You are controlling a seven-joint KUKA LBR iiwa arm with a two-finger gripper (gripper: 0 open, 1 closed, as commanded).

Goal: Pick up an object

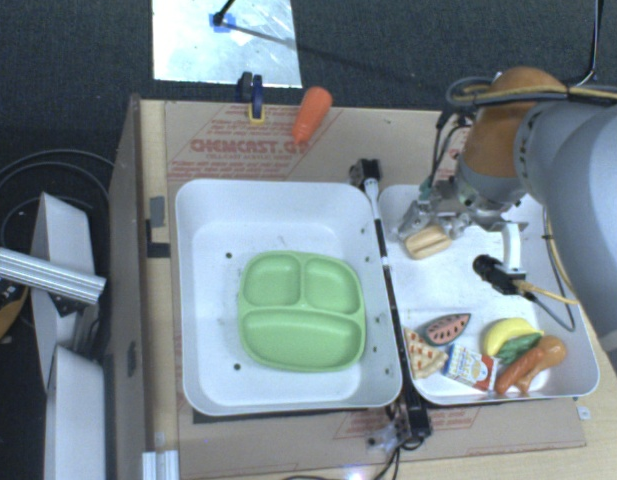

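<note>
Orange carrot toy (311,114) beyond bins

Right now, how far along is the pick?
Done: the gripper is down in the right bin, at the bread roll near its top-left corner. In hand: nothing confirmed; the grasp isn't visible. Left: secure and lift it. The toy food at the bin's bottom edge and the green plate lie apart from the gripper.

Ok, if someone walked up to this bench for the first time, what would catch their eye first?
Probably the green divided plate lying in the left bin, the largest patch of colour. Next, the arm's pincer down in the right bin at a tan bread-like piece near its back left corner. Then the cluster of toy food along that bin's front edge, with a yellow banana and a watermelon slice.
</note>
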